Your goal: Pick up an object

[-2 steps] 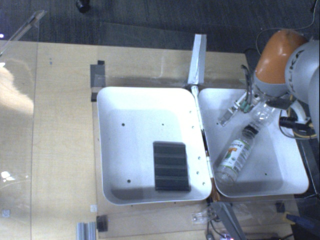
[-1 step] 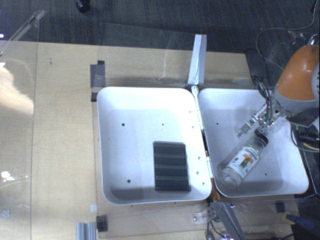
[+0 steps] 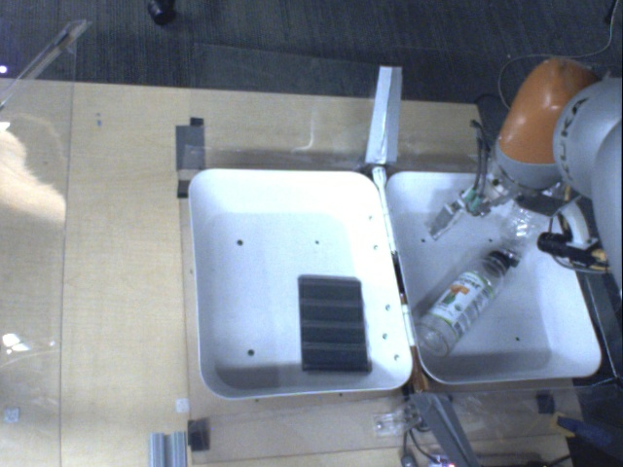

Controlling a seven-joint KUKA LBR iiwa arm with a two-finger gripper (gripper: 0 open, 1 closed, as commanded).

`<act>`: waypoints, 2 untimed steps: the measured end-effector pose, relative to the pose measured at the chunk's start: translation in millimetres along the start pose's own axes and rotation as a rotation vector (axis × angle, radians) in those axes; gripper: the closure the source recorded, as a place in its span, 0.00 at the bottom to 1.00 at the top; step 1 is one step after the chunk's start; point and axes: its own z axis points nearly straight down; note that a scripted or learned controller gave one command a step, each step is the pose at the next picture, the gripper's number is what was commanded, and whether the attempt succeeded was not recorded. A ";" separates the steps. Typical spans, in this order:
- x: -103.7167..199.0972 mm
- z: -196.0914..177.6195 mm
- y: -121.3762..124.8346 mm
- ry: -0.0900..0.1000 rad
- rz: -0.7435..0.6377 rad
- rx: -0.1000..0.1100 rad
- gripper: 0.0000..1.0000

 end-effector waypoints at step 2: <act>-8.7 -110.6 -30.2 -0.005 -0.284 -0.008 0.00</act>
